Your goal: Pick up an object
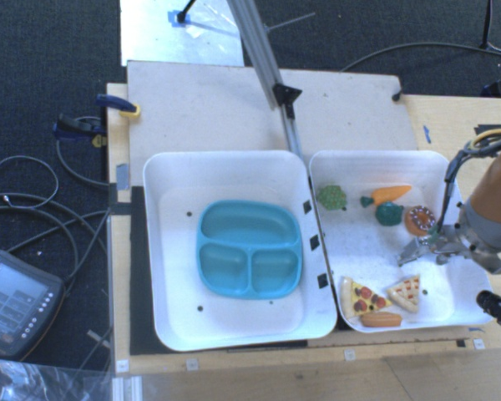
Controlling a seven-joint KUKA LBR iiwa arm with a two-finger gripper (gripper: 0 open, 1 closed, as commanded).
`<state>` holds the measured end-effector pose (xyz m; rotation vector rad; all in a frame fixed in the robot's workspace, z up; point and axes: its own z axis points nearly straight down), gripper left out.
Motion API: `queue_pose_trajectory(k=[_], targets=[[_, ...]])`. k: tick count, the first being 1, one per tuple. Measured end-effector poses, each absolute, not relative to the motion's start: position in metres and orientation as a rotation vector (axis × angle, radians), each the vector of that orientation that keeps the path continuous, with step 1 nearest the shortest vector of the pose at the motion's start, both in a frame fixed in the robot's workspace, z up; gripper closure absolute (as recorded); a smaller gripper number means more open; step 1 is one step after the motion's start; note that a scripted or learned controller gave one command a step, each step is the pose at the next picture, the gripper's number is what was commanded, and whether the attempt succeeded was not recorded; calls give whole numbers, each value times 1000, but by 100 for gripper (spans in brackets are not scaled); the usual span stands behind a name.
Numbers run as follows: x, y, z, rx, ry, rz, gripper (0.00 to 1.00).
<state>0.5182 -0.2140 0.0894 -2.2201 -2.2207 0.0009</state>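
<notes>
While no toy sits between its fingers, the gripper (417, 253) hangs low over the right bin (351, 167), near the middle of that bin's right half. Its two metal fingers (407, 258) look spread a little, with white bin floor showing under and around their tips; nothing is pinched. The closest toys to it are the doughnut (419, 220), with pink icing, just above the fingers toward the far wall, and the pizza slice (406, 292) just below them toward the near wall.

A second, larger pizza slice (360, 296) lies to the left of the first one, and a hot dog (381, 318) lies along the near rim beneath both slices, touching or nearly touching them. Farther back, a carrot (389, 195) lies slantwise with its green top to the left, a dark green round toy (389, 215) sits right beneath it, beside the doughnut, and a piece of broccoli (332, 197) rests near the bin's left wall, apart from the others.

The grey arm (494, 199) comes in from the right, with cables looped above the wrist.

The left bin (163, 224) touches the right one along their shared edge. It holds a blue divided plate (250, 249), with three compartments, lying flat near its middle.
</notes>
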Motion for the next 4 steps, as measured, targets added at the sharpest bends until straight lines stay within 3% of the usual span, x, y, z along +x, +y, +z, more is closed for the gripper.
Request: queue_pose_trajectory(k=[1,3,4], targets=[[520,-215,102,-2224,-2224,-3,100],[522,-218,210,-2219,-2233,-4,100],[524,-218,231,-2218,-2233,-4,100]])
